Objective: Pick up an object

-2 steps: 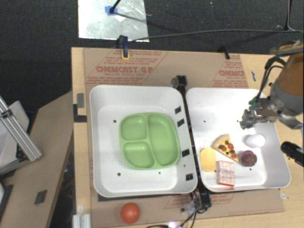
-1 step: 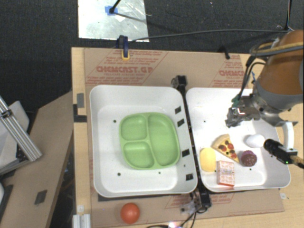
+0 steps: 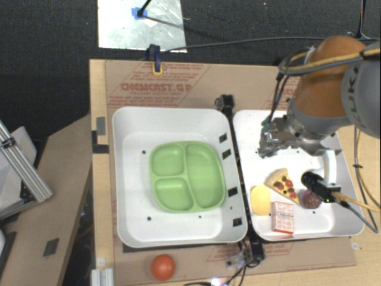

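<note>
My gripper (image 3: 268, 146) hangs over the back left part of the right bin (image 3: 253, 124), pointing down, with nothing visibly between it and the white floor. In front of it lie a toy pizza slice (image 3: 281, 183), a yellow rounded object (image 3: 259, 199), a red and white small box (image 3: 283, 217) and a dark red round object (image 3: 310, 200). The pizza slice is the nearest, a short way to the front right of the gripper.
The left bin (image 3: 128, 159) holds a green divided plate (image 3: 186, 176). An orange ball (image 3: 162, 267) rests on the bench in front of the left bin. Black clips (image 3: 225, 103) join the bins along their shared wall.
</note>
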